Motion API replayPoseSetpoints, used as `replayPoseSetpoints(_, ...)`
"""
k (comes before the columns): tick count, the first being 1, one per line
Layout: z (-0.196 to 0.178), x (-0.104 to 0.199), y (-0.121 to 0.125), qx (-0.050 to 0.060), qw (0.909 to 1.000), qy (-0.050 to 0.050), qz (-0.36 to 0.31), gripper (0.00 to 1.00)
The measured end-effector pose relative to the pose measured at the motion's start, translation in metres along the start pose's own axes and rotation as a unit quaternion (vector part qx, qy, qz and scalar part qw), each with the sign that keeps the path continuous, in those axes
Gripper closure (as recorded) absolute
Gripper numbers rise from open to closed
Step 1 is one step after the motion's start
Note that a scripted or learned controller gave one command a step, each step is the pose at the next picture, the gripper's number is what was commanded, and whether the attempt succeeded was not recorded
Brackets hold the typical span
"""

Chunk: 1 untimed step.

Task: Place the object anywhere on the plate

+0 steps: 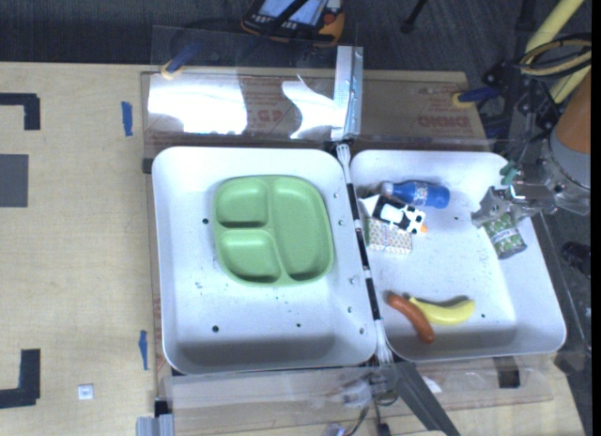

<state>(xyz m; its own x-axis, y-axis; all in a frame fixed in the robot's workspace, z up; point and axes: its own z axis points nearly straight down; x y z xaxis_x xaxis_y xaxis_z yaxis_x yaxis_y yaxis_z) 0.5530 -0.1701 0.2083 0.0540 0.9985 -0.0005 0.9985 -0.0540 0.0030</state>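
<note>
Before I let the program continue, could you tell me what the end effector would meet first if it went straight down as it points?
Probably the small green packet just under the end effector, then the right bin's floor; depth is unclear.

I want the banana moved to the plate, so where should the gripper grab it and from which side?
Grip the banana at its thick middle, coming straight down from above, fingers closing across its narrow width. It lies flat along the right bin's near side, curving upward at the ends. A hot dog lies against its left end, so I'd stay nearer the middle or right.
</note>
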Motion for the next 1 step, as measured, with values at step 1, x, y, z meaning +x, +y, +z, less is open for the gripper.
replayPoseSetpoints(1, 0.0111, 0.0732, 0.0286, 0.000, 0.9988, 0.000, -0.050, 1.00)
